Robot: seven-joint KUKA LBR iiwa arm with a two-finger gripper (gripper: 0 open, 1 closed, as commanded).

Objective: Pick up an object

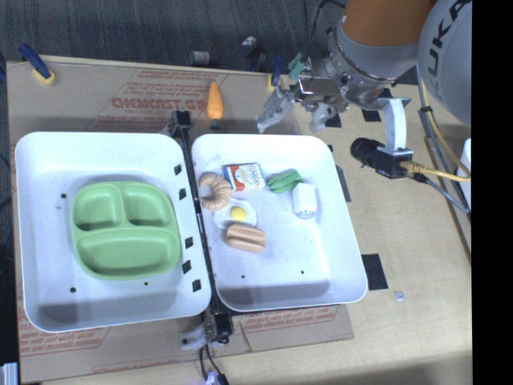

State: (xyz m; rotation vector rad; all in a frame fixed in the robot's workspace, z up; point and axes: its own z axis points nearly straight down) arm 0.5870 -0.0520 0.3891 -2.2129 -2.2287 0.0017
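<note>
White plastic right-hand bin held the toy foods, a hot dog nearest its middle (easy pickings); the two-finger gripper hung spread and empty above its far rim.

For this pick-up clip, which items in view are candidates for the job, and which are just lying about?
Job:
gripper, above the right bin's far rim
right bin holding doughnut, carton, green piece, white block, fried egg, hot dog

Lying about:
green tray in left bin
carrot on the cardboard
</note>
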